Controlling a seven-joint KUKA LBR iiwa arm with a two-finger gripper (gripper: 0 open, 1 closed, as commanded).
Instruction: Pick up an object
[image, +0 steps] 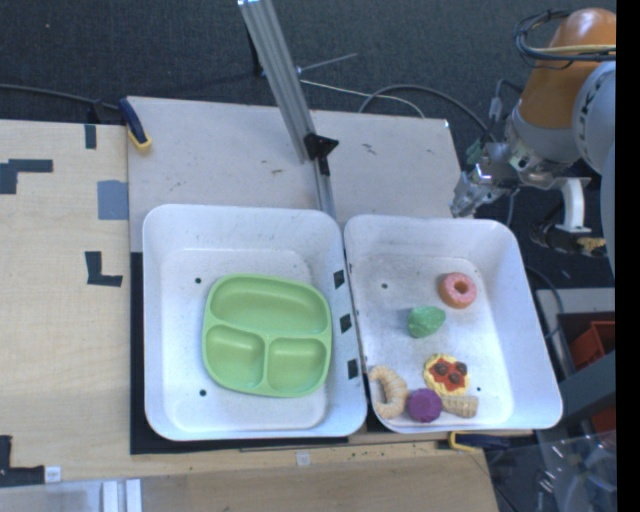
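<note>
The right bin (520, 300) holds several small toy foods. A pink donut (458, 290) lies near its back, with a green lumpy piece (426, 321) just below it. Toward the front sit a pizza slice with red dots (449, 378), a purple ball (424, 405) and a tan pretzel-like piece (388, 390). My gripper (470, 195) hangs outside the bin, above its far right rim and well away from every piece. Nothing shows between its fingers.
The left bin (160, 300) contains a green divided tray (267, 334). A grey metal pole (290, 90) slants down to the seam between the bins. Cables trail behind the bench near the arm (565, 90).
</note>
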